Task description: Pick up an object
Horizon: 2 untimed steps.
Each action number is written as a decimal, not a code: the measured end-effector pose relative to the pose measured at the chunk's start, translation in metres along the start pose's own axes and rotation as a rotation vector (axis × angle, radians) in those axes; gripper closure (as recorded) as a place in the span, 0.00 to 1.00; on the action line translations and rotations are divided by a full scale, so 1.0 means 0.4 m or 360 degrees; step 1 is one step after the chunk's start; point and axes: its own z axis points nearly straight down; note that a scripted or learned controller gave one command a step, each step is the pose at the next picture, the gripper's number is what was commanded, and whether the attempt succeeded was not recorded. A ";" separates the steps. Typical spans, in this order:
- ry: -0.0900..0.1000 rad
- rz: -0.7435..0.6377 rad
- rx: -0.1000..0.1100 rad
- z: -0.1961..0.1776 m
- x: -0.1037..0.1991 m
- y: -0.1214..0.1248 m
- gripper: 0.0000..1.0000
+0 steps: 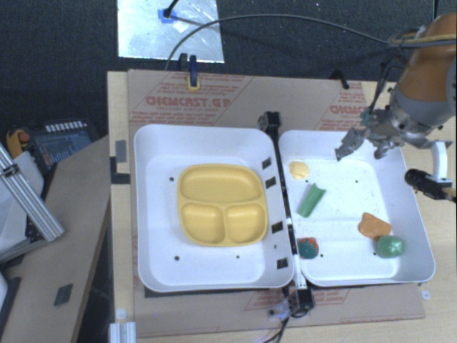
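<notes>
Your gripper (364,143) hovers open and empty at the right bin's (335,274) top edge. Nearest below-left: the yellow piece (299,169), lying free.

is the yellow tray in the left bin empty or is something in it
Empty. The yellow tray lies flat in the left bin, and all three of its compartments show only bare yellow plastic. The small items lie in the right bin.

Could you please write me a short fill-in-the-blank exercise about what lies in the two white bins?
1. The yellow plastic divided tray lies in the ____ bin.
2. The tray has ____ compartments.
3. The green flat stick lies in the ____ bin.
4. The orange lump touches the round ____ object.

Missing words: left; three; right; green
</notes>
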 end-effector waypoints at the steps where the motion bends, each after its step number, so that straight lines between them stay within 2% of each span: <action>1: -0.0002 -0.0004 -0.0020 -0.020 0.001 0.005 0.00; 2: -0.0003 -0.0001 -0.0020 0.087 0.007 -0.009 0.00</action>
